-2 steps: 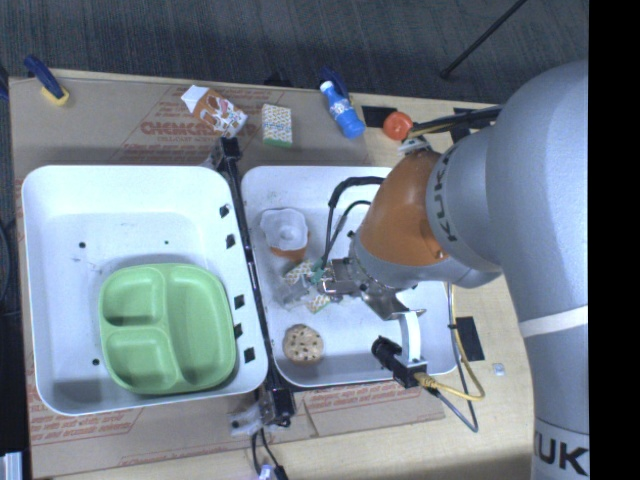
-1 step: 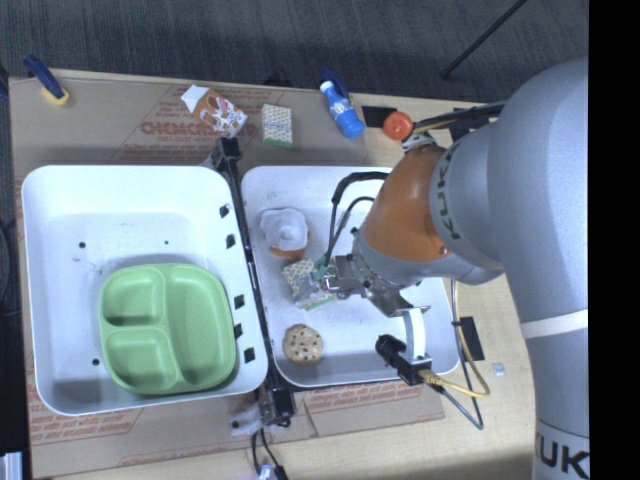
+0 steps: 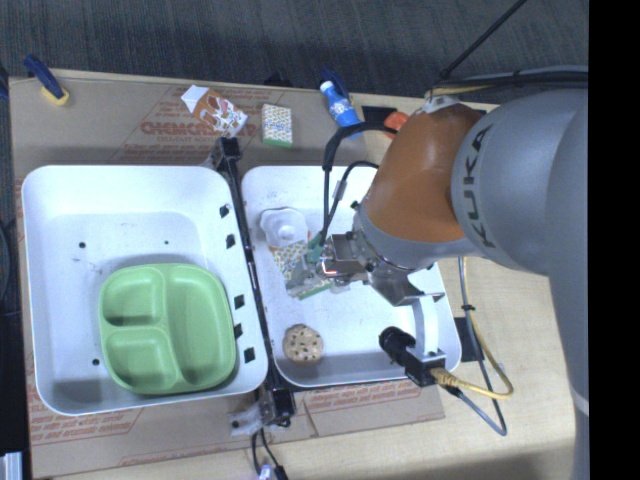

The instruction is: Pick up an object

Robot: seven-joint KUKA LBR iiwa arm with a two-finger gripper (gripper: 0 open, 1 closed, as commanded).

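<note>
Although the arm (image 3: 470, 188) is lowered deep over the right bin (image 3: 440, 313), no lift is shown, so the task is judged to be at the grasp itself, with raising left to do. The table (image 3: 520, 408) is seen along the lower right of the frame, and the two white bins are set side by side on it. The left bin (image 3: 60, 218) is occupied by a green divided tray (image 3: 165, 326), which is left untouched. In the right bin, the gripper (image 3: 325, 260) is placed at the middle of the frame, against a patterned packet (image 3: 300, 270) that is tilted beneath it. Whether the fingers are spread or closed cannot be told, since they are masked by the wrist and the packet, and a hold on the packet cannot be confirmed. A clear plastic cup (image 3: 283, 225) is seen just above the packet, and a small round cookie (image 3: 302, 344) is left lying near the lower edge of the bin, well apart from the gripper.
</note>
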